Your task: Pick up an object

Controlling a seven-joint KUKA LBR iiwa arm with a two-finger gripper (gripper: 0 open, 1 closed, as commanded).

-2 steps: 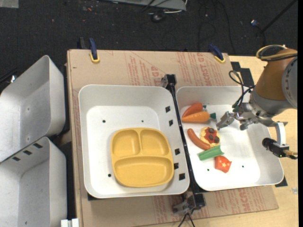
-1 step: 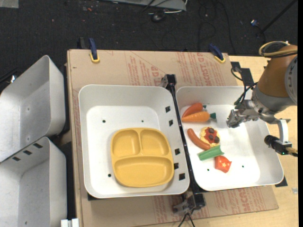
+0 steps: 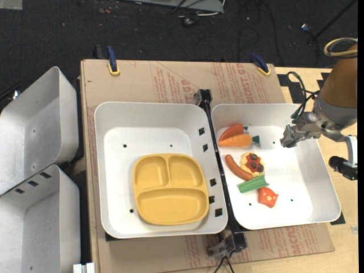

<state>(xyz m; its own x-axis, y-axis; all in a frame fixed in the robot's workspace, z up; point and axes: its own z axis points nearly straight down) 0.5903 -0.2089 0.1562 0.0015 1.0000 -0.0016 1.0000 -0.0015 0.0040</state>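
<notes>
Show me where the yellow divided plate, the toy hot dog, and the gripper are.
yellow divided plate (image 3: 170, 189): camera view, on its central ridge.
toy hot dog (image 3: 238, 167): camera view, mid-length of the sausage.
gripper (image 3: 289, 139): camera view, at its fingertips.

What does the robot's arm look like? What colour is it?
The arm is grey and rounded, with an orange band above the wrist. Black cables loop beside it. Its end effector is small, made of grey metal with dark parts.

One fixed camera looks down at a slant on the bench (image 3: 170, 78), taking in both white bins (image 3: 108, 152) whole. The floor (dark, cable-strewn) lies toward twelve o'clock.
</notes>
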